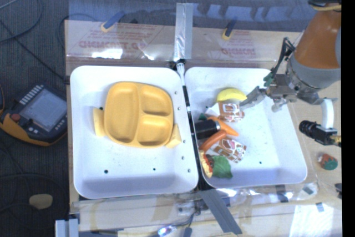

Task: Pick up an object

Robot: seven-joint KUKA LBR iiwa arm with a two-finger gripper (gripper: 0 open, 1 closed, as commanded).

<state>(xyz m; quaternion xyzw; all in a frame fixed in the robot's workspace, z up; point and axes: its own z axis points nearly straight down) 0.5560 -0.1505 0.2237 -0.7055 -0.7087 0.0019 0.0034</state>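
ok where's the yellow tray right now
The yellow tray lies in the left bin, roughly centred, across the divider from the pile of small items in the right bin.

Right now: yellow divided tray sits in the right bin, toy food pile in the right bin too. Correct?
Not quite. The camera view shows the yellow divided tray in the left bin, not the right. The toy food pile is in the right bin, as you said.
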